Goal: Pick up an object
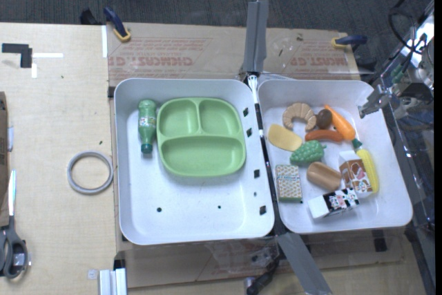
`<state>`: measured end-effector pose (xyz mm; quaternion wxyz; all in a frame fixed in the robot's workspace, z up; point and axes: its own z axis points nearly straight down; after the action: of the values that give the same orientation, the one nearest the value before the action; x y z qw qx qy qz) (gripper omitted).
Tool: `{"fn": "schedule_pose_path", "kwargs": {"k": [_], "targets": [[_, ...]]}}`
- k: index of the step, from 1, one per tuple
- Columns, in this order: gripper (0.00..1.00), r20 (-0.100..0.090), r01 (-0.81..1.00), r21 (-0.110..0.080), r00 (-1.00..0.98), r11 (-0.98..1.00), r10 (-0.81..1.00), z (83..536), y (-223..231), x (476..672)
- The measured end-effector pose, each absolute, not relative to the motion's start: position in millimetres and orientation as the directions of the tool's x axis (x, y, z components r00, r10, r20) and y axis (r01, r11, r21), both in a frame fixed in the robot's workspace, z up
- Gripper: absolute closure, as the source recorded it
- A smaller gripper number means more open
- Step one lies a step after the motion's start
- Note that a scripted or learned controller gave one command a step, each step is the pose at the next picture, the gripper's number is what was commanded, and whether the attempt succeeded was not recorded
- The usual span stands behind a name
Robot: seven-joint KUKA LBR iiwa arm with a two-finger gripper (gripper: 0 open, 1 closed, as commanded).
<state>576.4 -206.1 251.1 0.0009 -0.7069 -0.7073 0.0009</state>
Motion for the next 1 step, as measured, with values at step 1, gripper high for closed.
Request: {"fn": "schedule_pose_path", "kwargs": {"k": [1], "targets": [[0.0, -0.002, 1.0, 0.004, -0.01, 0.01, 1.0, 111.0, -170.9, 615.8]]}}
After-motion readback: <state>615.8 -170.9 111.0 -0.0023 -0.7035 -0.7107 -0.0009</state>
